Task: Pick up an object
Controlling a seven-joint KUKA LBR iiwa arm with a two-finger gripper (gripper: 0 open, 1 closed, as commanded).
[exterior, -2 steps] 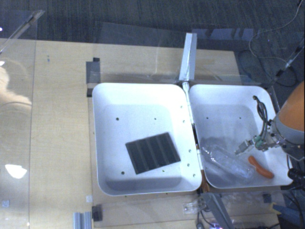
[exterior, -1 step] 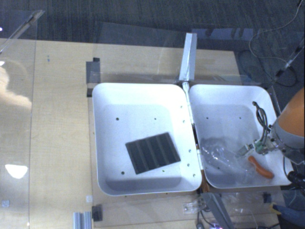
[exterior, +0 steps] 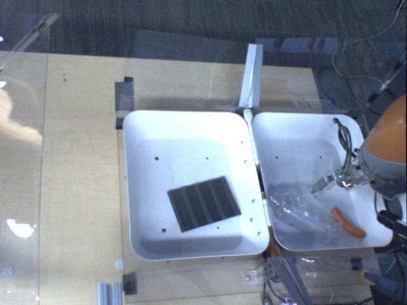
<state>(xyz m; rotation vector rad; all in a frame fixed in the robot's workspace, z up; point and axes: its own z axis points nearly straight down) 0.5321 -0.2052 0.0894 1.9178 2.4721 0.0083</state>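
In the right bin (exterior: 292,129) lie a small orange, carrot-shaped object (exterior: 348,223) near the front right corner and a crumpled clear plastic piece (exterior: 297,210) at the front middle. My gripper (exterior: 324,183) hangs over the right bin's right half, just above and left of the orange object and beside the clear plastic's upper right edge. I see nothing held in it. A dark ribbed rectangular pad (exterior: 204,203) lies flat in the left bin (exterior: 184,129), toward its front.
The arm's orange band (exterior: 389,138) and grey body cover the right bin's right rim. A metal divider post (exterior: 250,76) stands behind the joint between the bins. Cables and brackets (exterior: 286,278) sit along the bench's front edge.
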